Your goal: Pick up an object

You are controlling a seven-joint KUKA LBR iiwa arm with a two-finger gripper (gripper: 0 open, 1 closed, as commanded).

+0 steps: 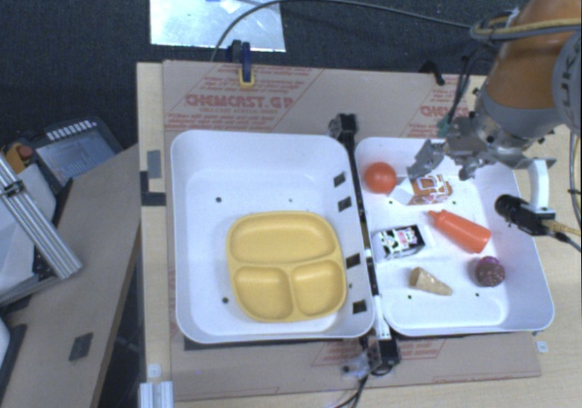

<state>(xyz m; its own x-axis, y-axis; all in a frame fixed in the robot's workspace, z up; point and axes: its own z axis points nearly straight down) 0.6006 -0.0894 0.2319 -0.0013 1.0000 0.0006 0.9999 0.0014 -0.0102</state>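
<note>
Gripper point(447, 161) hangs over the right bin point(523, 311) near its twelve o'clock edge, jaws spread apart with nothing between them. Directly beneath, a small red-and-white packet point(430, 188) lies flat. A red ball point(380, 177) sits at nine o'clock from that packet, an orange carrot-shaped toy point(460, 230) at four o'clock. Farther down the bin lie a black-and-white carton point(399, 240), a tan cone point(428, 282) and a dark purple ball point(488, 271). The left bin point(195, 215) holds a yellow divided tray point(285, 265).
</note>
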